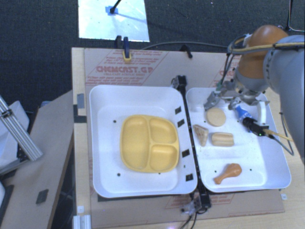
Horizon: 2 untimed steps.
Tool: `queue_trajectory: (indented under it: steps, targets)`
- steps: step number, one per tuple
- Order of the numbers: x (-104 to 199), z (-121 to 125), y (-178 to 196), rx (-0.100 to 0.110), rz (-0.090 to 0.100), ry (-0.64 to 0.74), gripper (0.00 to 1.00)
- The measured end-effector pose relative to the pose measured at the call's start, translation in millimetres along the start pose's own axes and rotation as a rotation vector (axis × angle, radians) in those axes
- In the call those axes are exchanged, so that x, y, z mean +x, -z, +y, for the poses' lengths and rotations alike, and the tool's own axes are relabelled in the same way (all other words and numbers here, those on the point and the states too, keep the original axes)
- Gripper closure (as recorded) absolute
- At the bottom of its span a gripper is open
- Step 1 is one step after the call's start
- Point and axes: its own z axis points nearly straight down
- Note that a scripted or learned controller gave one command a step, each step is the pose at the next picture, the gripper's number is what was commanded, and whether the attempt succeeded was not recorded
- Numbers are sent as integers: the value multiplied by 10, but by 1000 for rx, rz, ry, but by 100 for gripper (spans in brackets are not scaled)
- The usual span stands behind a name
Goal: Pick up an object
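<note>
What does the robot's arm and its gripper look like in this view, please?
The arm is smooth, rounded grey metal with a domed orange band above the wrist. Thin dark cables run along the wrist. The gripper is a grey metal assembly with a white part and a blue patch beside it.

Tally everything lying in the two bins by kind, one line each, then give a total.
Yellow divided tray: 1
Round flat cookie: 1
Wedge-shaped piece: 1
Tan bread roll: 1
Drumstick: 1
Total: 5
</note>
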Motion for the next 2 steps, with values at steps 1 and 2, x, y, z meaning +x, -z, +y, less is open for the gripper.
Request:
queue_trajectory:
  steps: [1,2]
  targets:
    - [-7,22,147,-8,-2,2,100]
    - [-93,65,642,-9,-2,-3,100]
